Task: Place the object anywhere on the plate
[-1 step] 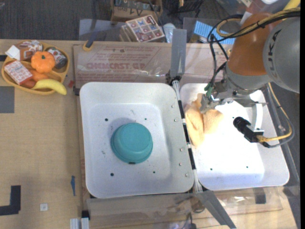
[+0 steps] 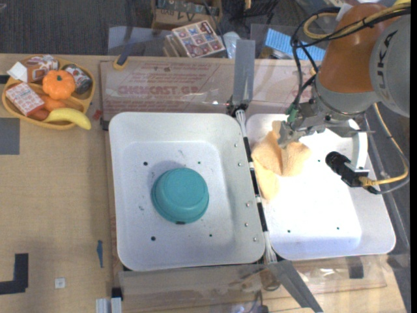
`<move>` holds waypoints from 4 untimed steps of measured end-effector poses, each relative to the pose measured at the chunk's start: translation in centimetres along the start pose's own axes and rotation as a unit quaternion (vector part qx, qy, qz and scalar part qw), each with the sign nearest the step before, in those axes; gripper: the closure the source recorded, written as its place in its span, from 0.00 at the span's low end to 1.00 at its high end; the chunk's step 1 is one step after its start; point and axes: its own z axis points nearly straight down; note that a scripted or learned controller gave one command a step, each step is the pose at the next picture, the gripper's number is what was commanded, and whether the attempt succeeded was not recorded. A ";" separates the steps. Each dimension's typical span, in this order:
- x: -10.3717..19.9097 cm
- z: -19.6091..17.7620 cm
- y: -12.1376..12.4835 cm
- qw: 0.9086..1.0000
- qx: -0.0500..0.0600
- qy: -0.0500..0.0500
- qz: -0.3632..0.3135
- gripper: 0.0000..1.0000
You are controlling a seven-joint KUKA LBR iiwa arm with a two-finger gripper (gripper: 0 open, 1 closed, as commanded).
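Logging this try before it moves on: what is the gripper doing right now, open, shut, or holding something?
Gripper: down on the yellow-orange object in the right bin; whether it holds it cannot be told.

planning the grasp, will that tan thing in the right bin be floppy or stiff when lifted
Probably floppy: the tan object lies crumpled with folds, like cloth. Likely light for its size, and unlikely to roll. It may sag or slip from the hand above it.

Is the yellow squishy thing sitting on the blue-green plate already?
No. The yellow cloth-like object lies in the right bin under the gripper, while the teal plate sits alone in the left bin.
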 end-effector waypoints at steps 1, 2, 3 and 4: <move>5.9 0.2 0.7 0.980 0.001 0.001 -0.199 1.00; 10.5 -0.2 0.0 0.922 0.000 0.001 -0.388 1.00; 14.7 -0.6 0.4 0.828 -0.002 0.000 -0.561 1.00; 19.7 -0.3 0.9 0.773 -0.003 0.000 -0.634 1.00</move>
